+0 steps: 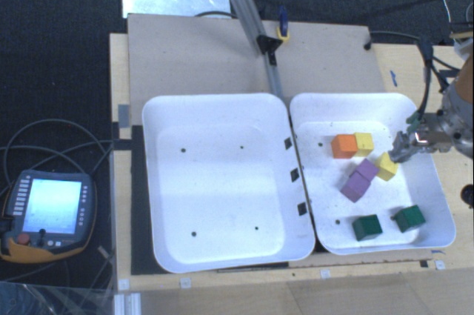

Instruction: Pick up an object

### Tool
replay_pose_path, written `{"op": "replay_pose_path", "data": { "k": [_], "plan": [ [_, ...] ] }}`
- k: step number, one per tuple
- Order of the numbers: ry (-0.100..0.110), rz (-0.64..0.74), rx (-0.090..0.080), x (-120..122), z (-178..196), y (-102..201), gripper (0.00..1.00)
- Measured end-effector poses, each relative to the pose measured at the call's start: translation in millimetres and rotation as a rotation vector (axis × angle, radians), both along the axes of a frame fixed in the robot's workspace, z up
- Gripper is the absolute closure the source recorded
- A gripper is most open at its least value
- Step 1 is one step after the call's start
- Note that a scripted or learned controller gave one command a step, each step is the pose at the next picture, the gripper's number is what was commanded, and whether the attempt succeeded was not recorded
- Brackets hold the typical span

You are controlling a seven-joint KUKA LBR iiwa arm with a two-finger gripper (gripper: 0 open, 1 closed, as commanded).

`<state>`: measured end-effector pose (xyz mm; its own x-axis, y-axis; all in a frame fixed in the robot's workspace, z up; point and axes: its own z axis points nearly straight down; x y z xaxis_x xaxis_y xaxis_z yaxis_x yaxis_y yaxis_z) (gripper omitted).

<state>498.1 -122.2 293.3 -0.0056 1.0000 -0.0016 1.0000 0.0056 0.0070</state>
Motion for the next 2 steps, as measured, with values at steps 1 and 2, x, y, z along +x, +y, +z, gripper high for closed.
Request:
{"op": "replay_pose_path", "data": {
  "k": [1, 2],
  "plan": [
    [0.007, 0.004, 0.003, 16.2, -21.4, 46.3, 1.0],
    [0.004, 0.004, 0.002, 43.7, -25.9, 87.0, 1.0]
  ]
}}
